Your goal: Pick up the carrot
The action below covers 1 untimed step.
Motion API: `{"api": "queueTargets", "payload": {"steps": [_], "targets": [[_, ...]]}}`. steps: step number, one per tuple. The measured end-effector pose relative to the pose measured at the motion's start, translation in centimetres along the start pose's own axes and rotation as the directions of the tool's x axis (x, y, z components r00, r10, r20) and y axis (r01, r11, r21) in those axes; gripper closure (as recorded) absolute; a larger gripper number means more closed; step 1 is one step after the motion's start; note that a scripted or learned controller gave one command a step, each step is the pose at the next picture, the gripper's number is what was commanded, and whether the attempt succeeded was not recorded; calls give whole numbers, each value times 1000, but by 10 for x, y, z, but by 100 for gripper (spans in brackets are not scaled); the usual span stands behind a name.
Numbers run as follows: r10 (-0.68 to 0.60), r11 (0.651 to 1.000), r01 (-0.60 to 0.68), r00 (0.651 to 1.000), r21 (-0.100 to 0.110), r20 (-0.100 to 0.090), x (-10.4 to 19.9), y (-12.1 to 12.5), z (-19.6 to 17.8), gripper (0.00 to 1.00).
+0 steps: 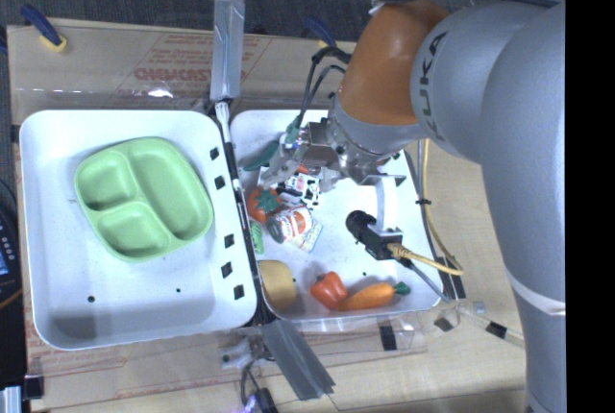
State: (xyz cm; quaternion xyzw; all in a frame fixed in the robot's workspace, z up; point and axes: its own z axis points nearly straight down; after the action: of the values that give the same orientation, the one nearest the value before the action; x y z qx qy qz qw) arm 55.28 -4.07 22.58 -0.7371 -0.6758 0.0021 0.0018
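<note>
The carrot [375, 295] lies along the near wall of the right bin [423, 209], touching a red pepper [329, 288]. The gripper [300, 159] hovers over the bin's far left, well apart from it; its state cannot be told. A green tray [144, 198] sits in the left bin [48, 238].

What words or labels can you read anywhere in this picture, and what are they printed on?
Cardboard behind the bins: red print, too faint to read with confidence.
Can in the right bin: red and white label, text too blurred to read.
Black and white item near the gripper: markings, not readable.
No other text is legible.
</note>
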Motion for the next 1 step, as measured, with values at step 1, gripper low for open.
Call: {"api": "queueTargets", "payload": {"steps": [1], "targets": [[-251, 968, 251, 968, 1, -2, -66, -39, 108, 0]]}}
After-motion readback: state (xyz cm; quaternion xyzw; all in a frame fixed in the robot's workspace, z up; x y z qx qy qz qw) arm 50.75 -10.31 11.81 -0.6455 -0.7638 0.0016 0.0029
